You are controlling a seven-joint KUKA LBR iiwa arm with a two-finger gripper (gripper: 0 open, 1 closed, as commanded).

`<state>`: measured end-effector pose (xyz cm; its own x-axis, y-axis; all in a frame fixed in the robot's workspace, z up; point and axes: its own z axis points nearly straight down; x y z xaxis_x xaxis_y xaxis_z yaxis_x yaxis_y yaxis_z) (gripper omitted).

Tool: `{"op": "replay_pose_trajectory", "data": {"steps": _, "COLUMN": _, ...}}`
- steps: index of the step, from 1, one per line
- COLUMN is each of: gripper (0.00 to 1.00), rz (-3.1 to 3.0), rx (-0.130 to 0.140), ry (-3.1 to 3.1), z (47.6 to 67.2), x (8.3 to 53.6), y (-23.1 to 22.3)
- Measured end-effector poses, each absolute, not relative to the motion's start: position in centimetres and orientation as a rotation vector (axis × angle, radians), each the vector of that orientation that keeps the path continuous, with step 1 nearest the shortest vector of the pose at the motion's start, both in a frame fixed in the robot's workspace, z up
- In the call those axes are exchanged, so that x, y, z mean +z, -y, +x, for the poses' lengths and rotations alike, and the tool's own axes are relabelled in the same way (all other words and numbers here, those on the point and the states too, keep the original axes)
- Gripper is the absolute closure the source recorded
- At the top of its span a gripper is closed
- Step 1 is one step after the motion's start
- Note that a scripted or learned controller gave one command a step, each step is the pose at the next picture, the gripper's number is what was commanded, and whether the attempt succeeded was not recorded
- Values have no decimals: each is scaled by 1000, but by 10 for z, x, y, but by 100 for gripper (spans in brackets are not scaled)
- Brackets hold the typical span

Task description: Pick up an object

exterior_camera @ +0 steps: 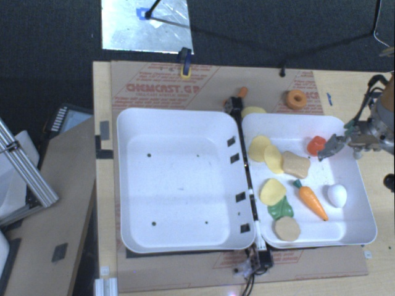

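While over the right bin (364, 227), fingers (328, 149) beside tomato (316, 145).

The scene is brightly and evenly lit from overhead. The two white bins (179, 177) are the brightest surfaces and come close to washing out, so their inner walls show only as faint grey gradients. A foil-like sheet (145, 17) at the top catches patchy glare. Shadows are soft and short: a pale one lies beside the egg (337, 195) and another under the carrot (311, 202). The dark carpet (49, 42) around the table (105, 91) stays dim and grainy. Focus is moderate throughout, and small print on the cardboard (163, 86) reads soft. The pincer (327, 150) looks slightly blurred.
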<state>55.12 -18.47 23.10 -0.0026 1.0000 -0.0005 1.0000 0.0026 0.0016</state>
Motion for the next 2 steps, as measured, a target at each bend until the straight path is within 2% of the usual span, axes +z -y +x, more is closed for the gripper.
{"op": "replay_pose_trajectory", "data": {"steps": 1, "gripper": 0, "rz": 2228, "rx": -5, "ry": -2230, "z": 494, "x": 84, "y": 145}}
{"op": "replay_pose_trajectory", "data": {"steps": 2, "gripper": 100, "rz": 2217, "rx": 3, "ry": -2221, "z": 499, "x": 101, "y": 148}}
